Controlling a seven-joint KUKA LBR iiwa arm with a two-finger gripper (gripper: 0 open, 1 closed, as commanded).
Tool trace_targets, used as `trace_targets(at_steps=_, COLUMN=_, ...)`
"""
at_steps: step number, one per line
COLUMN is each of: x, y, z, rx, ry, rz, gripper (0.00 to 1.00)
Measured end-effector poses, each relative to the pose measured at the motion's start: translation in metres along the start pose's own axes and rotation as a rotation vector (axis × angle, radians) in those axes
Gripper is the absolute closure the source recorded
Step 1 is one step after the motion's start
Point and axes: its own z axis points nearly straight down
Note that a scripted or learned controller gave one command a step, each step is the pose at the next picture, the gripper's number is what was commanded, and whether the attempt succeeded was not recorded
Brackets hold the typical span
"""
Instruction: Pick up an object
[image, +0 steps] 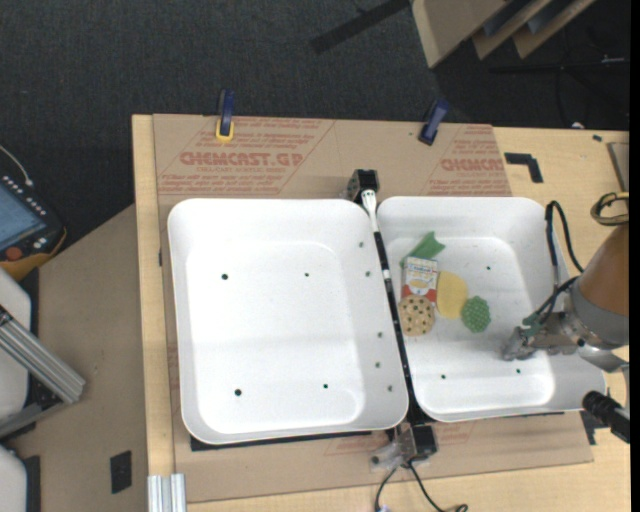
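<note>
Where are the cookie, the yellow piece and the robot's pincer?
cookie (417, 315): camera view, middle of its face.
yellow piece (452, 295): camera view, its centre.
pincer (518, 346): camera view, between its fingertips.

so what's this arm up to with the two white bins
A grey robot arm with an orange band reaches in from the right, its end effector low over the floor of the right-hand shallow white bin. The bin's small items sit apart from it, to its left: a green leafy piece, a small printed carton, a round brown cookie, a yellow piece and a green bumpy round piece. Nothing appears picked up yet.
</note>
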Motion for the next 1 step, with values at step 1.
trace_targets(at_steps=1, x=-0.0196, y=0.0021, z=-0.0653, rx=-0.008, ry=-0.005, rz=-0.005, gripper=1.00)
